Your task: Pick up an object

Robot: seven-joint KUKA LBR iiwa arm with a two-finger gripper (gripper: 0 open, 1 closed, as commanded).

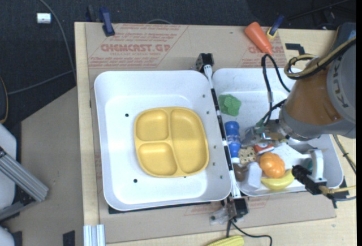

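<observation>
A yellow three-compartment plate [170, 141] lies in the middle of the left white bin [113, 103]. To the right of the plate, in the right white bin [249, 76], sit a green toy [230, 104] at the far side, then a blue bottle [231, 131], a spotted die [246, 155], an orange [272, 165] and a banana [277, 182] nearest the front. The arm's gripper [261, 136] hangs just right of the blue bottle and above the orange; whether it is open or closed cannot be told.

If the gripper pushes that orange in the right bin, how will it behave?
The orange looks round and smooth, so it would probably roll rather than slide. The banana lies against its near side and may block it. Its curved skin could slip from a two-finger pinch.
</observation>
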